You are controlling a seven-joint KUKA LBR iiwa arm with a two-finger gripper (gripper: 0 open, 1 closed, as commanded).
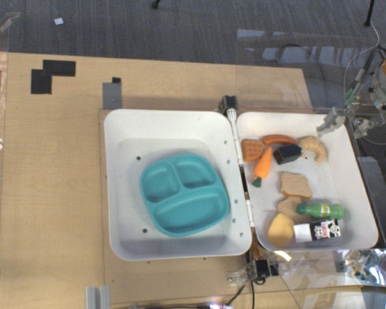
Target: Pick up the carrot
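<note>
Where the bench carries its two white bins side by side, the left bin (115, 192) holds one teal tray (184, 194) with three compartments. The right bin (363, 201) holds the small things. One carrot (263, 164) lies in the bin's upper left part, orange with its green end pointing down, just right of one waffle (251, 149) and below one sausage (279, 139). One black block (287, 153) sits just beside the carrot's upper end, and one croissant (314, 147) lies to the block's right. Lower down are one bread slice (296, 185), one green bottle (319, 210), one dark bottle (316, 230) with a white cap, and one yellow piece (280, 230). A tan item just under the bread is partly covered and hard to name. At the upper right the arm is cut off by the frame edge; the gripper (330, 122) shows as a small grey tip above the bin's far right corner, well apart from the carrot, too small to tell its state.
</note>
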